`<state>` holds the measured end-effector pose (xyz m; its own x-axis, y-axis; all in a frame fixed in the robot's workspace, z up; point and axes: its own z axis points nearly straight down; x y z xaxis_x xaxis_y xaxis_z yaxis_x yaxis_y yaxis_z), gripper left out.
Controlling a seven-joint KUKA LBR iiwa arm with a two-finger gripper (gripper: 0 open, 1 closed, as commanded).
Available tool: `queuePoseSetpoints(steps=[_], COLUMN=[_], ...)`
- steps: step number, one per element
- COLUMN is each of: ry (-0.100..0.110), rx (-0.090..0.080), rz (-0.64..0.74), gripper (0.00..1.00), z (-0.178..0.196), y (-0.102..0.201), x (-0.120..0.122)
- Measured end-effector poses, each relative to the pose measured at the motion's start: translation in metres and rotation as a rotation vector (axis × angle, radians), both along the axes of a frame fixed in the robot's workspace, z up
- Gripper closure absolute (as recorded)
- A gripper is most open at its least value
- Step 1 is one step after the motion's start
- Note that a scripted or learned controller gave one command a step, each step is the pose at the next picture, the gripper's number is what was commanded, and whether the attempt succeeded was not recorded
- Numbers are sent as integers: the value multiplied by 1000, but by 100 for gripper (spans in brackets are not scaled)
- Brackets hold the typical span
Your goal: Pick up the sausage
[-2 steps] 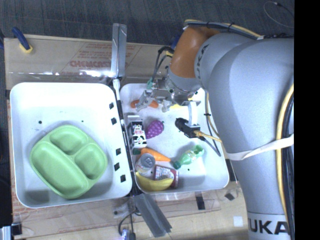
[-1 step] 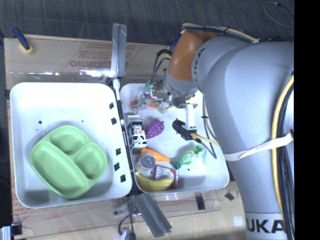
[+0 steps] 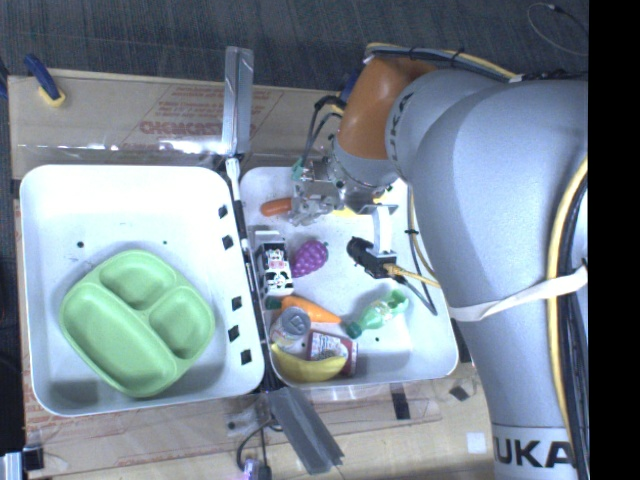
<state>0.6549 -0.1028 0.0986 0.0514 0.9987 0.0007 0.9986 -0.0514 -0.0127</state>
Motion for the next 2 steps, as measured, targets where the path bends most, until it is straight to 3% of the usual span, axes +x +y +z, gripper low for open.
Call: queuePoseSetpoints(steps=[1, 2], ry=[0, 5], rx=[0, 1], rz=[0, 4], gripper=[0, 100], z=[0, 8], y=[0, 1], x=[0, -1])
